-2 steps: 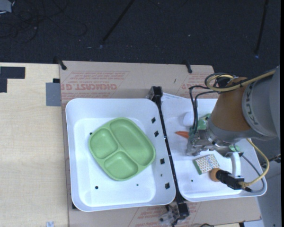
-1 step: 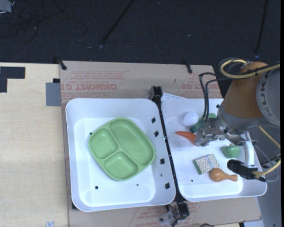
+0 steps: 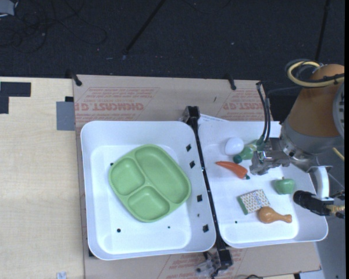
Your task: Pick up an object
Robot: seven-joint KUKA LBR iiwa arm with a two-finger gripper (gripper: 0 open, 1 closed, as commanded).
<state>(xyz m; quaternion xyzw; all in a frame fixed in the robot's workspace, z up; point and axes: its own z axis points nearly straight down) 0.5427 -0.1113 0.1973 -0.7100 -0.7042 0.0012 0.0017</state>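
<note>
Orange carrot toy lay in the right bin, just left of the tool and pointing its thin end up-left. The tool stood low over the bin's middle. Its tip was small and blurred against the metal parts, so I could not tell if it was clenched or released, and nothing could be seen grasped in it. A small teal thing was just beside the tool. One end of it was hidden behind the tool, and its shape was hard to make out.

A white egg-shaped object lay above the teal thing, touching it or nearly so. To the right of the tool there was a green rounded toy. Lower down lay a square piece with a fine pattern, and just beside it a tan toy like a drumstick. The grey arm with its orange band covered the right part of the bin's rim.

The left bin held a green plate with three compartments, turned at an angle.

Both bins rested on brown cardboard on the pale wooden counter. Red printed letters on the cardboard stood upside down in the view, and I could not read them with certainty.
</note>
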